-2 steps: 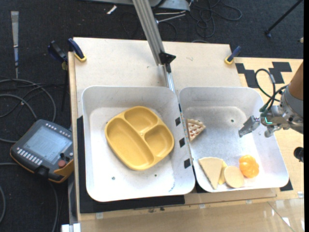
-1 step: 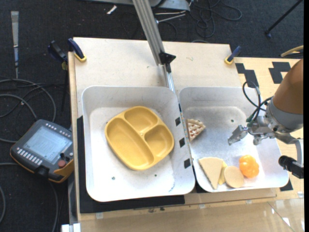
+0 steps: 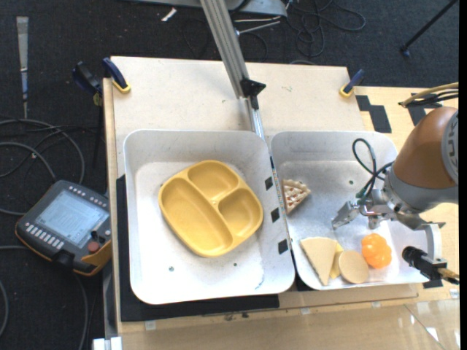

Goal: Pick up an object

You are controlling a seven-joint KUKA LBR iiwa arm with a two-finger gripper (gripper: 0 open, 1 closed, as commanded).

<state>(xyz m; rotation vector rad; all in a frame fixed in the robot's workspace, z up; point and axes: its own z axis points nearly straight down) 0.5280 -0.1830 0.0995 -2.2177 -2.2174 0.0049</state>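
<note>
The arm (image 3: 427,162) reaches in from the right over the right bin (image 3: 321,148), its hand (image 3: 357,214) low above the bin's bare floor. The fingers are spread apart with nothing between them — the hand is open and grips nothing.

Just below and to the right of the hand lies a small orange ball (image 3: 376,251), close to the fingers but apart from them. Beside it, along the bin's near edge, sit a pale yellow cheese wedge (image 3: 319,257) and a tan round slice (image 3: 354,267); the slice touches the wedge and sits just under the ball. Farther left, against the bin's left wall, lies a waffle piece (image 3: 295,193), well apart from the hand.

The left bin (image 3: 146,272) holds a yellow divided plate (image 3: 210,207) with three compartments, lying flat near the bin's middle. Both bins rest side by side on the pale bench (image 3: 182,86) — a black cable (image 3: 365,159) loops from the wrist over the right bin.
</note>
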